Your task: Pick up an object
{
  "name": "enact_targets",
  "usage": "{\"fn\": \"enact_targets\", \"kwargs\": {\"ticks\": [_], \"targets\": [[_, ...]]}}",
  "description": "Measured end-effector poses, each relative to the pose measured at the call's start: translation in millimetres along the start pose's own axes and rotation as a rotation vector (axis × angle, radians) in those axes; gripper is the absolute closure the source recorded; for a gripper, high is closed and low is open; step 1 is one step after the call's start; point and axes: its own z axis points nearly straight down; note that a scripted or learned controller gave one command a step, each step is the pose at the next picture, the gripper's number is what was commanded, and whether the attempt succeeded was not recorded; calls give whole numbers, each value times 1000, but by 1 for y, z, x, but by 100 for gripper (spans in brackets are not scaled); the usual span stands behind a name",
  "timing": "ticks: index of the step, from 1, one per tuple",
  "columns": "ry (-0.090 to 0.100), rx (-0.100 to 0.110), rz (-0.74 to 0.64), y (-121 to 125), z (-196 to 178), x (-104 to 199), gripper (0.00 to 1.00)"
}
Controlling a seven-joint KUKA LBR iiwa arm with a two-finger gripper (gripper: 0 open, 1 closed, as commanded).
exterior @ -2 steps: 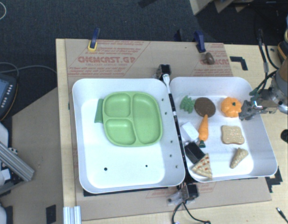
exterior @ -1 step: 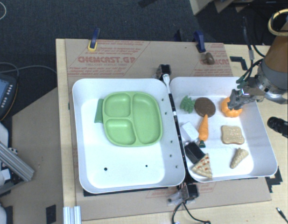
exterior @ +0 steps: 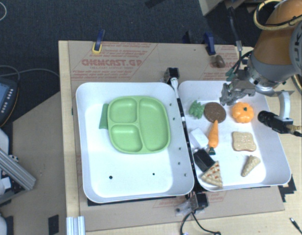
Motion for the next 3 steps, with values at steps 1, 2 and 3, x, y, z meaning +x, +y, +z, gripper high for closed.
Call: {"fn": "enact_targets", "kwargs": {"ticks": [1, 2, 3], "targets": [[-1, -2, 2, 39, -12, 29, 100], [-2, -1, 4, 63, -9, 42, 100], [-3, -1, 6, 61, -15, 46, 100]]}}
